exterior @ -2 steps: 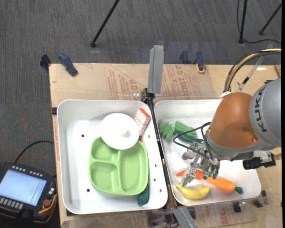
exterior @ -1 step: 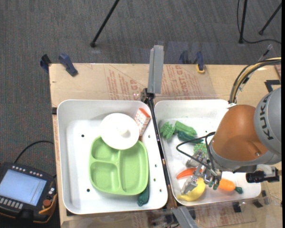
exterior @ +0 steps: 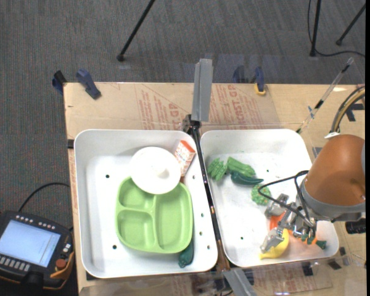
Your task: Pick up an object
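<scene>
My gripper (exterior: 288,222) hangs low over the front right corner of the right bin (exterior: 253,142), under the arm's orange band. Just below it lies a yellow toy fruit (exterior: 275,245), touching or very close to the gripper's tip. An orange carrot with a green top (exterior: 313,238) lies to the right of the gripper, partly hidden by it. Further back in the same bin are a green leafy toy (exterior: 217,168), a light green vegetable (exterior: 241,164), a dark green one (exterior: 246,179) and a small green piece (exterior: 261,194).
The left bin (exterior: 89,165) holds a green divided tray (exterior: 154,217), a white round plate (exterior: 156,170), an orange and white carton (exterior: 185,155) and a dark green vegetable (exterior: 185,258) at its front rim. A teach pendant (exterior: 28,245) sits at the lower left.
</scene>
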`<state>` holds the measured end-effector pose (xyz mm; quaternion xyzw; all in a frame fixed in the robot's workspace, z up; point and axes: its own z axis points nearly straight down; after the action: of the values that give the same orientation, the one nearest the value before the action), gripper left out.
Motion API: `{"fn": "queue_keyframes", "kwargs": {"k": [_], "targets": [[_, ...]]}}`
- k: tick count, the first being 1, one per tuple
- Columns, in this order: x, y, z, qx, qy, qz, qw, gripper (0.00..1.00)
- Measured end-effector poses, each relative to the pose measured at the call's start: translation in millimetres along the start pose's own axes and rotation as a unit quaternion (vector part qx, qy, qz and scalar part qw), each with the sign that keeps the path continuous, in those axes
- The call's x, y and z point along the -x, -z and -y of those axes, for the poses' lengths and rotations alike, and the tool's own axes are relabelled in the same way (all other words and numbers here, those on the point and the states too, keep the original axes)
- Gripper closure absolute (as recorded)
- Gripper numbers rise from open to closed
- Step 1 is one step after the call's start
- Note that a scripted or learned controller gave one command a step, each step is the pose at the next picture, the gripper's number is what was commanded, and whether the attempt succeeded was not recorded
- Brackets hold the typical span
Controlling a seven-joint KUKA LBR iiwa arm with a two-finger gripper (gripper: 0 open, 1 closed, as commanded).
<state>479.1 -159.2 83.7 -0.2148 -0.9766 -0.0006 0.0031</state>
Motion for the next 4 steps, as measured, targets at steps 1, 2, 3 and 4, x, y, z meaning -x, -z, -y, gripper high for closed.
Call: {"fn": "queue_keyframes", "kwargs": {"k": [1, 2, 3, 4], "targets": [[-25.3, -1.1, -43.0, 0.0, 0.081, -0.003, 0.9967, 0.0], [70.2, 0.6, -10.0, 0.0, 0.056, 0.001, 0.9984, 0.0], [-3.9, 0.8, -2.8, 0.001, 0.051, 0.001, 0.9987, 0.0], [-16.1, 0.5, -28.4, 0.001, 0.134, 0.002, 0.9909, 0.0]]}}
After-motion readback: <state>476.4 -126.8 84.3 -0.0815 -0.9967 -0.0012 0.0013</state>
